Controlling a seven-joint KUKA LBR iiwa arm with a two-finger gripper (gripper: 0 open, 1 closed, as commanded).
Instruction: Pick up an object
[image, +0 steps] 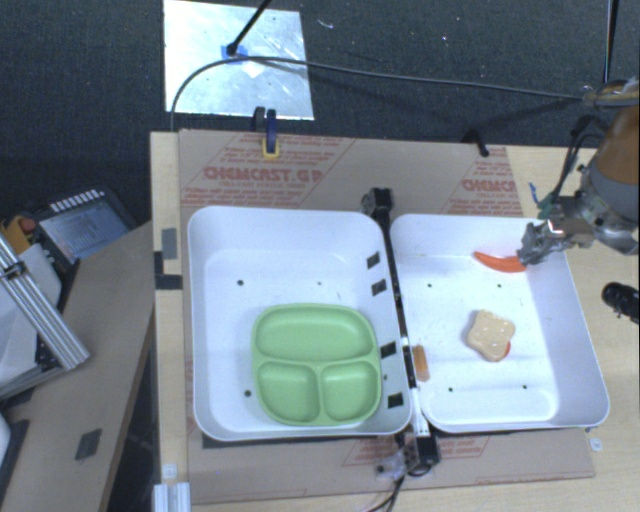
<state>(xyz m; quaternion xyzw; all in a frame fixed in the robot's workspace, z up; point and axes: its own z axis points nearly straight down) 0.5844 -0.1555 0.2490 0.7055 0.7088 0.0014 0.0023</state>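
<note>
We've got the fingers (537, 243) parked at the far right of the right bin (570, 400), right by the orange-red strip (499, 262). It runs left from them, long axis roughly across the bin. Can't tell if they're released or clenched.

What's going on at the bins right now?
The KUKA arm reaches in from the right, and its gripper is low over the far end of the right bin, right at one end of an orange-red curved piece. Whether it has hold of that piece can't be told. A tan toy bread slice lies mid-bin, and a small orange piece sits by the divider. The left bin holds a green sectioned tray.
</note>
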